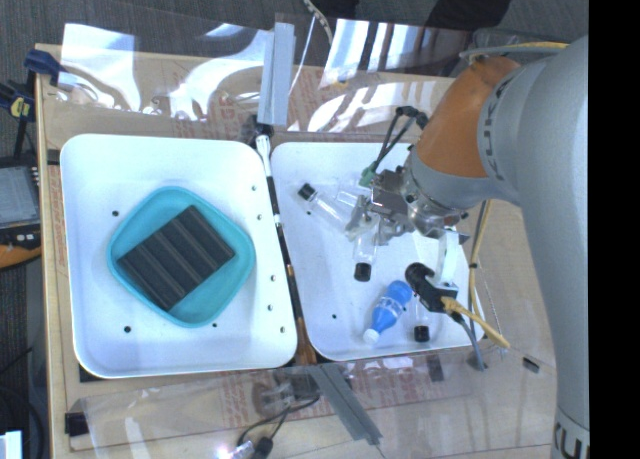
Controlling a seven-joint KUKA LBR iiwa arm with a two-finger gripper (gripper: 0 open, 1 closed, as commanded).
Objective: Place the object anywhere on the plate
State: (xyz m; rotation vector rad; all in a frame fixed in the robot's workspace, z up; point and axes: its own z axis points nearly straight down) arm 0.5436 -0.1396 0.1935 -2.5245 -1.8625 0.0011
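Plate (215, 305), teal and rounded-square, lies in the left bin (90, 162) with a dark ribbed square across its middle. In the right bin (325, 342) the gripper (366, 222) hangs low among clear vials; whether it is open or closed cannot be told. Near the front wall, a small plastic bottle (385, 312), blue-bodied and white-capped, lies flat, its long axis diagonal, cap toward the front-left.

Place: we read this as a robotics lab or test cell.
Bench: two white bins (80, 347) on a taped wooden top.
Arm: our industrial robot arm (540, 147) enters at right.
Clutter: loose cables (255, 437) at the lower edge, clear guard panels across the top.
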